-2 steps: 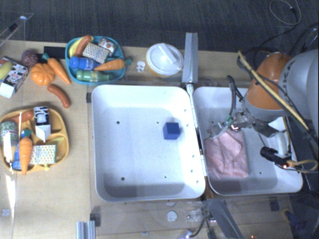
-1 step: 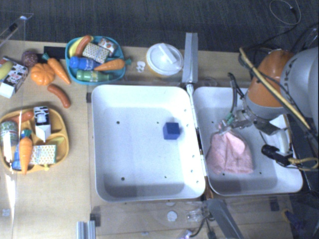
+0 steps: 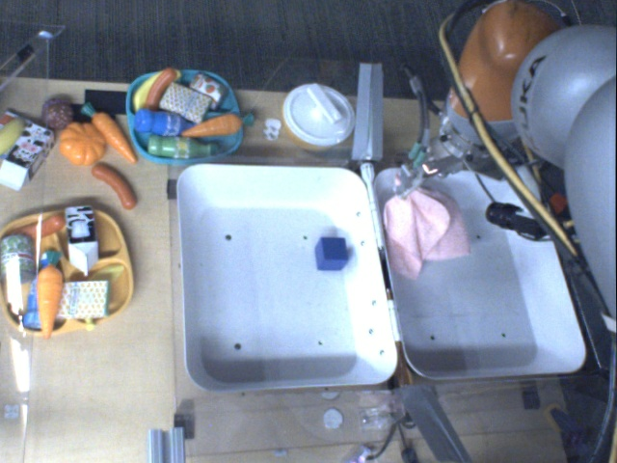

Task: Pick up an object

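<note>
The wooden surface (image 3: 149, 287) carries, at its 9 o'clock side, a yellow tray (image 3: 116, 244) of toy food, and at 11 o'clock a blue bowl (image 3: 159, 150) with more toy food. The left white bin (image 3: 251, 355) holds one blue cube (image 3: 332, 253) near its middle. At 12 o'clock stands a white lidded container (image 3: 319, 114). In the right white bin (image 3: 501, 340) a pink cloth (image 3: 424, 231) hangs from the pincer (image 3: 416, 174), which is clamped on the cloth's top corner; the cloth's lower part touches the bin floor.
</note>
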